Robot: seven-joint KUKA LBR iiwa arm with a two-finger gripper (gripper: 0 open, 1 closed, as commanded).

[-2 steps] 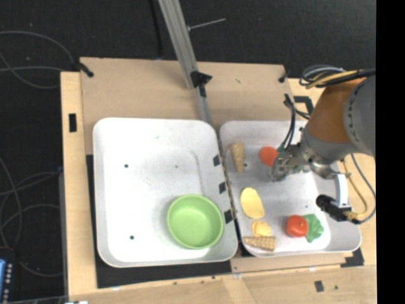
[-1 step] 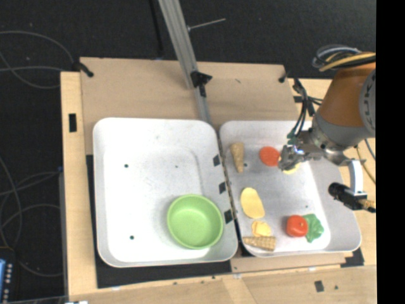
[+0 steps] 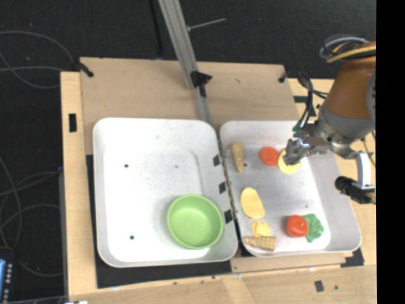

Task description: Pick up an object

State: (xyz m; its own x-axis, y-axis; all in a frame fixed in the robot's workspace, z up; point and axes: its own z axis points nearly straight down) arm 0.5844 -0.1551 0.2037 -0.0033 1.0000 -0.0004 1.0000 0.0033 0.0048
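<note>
In the right half of the frame the gripper [image 3: 295, 152] hangs low over the right bin [image 3: 329, 189], directly above a small pale yellow piece [image 3: 290, 166] that peeks out beneath it. Just to the left of that piece, close enough that they may touch, lies an orange-red round object [image 3: 269, 156]. Whether the jaws are released or clenched cannot be told from this slant; the dark body of the tool hides them, and nothing can be seen held between them.

The step in hand looks like the descent onto the yellow piece. To do it well, the tool should be centred on the yellow piece rather than on the gap between it and the orange-red neighbour, so that one jaw does not land on the round object and shove both aside. The piece appears flat and thin, so the jaws probably need to reach almost to the bin floor before closing, and the lift should be straight up and slow.

Other candidates sit lower in the same bin: a tan cone-like item [image 3: 237, 156], a yellow oval [image 3: 252, 202], a red-and-green toy [image 3: 302, 226] and a waffle-patterned piece [image 3: 261, 242]. The left bin [image 3: 126, 144] holds a green bowl [image 3: 194, 221]
</note>
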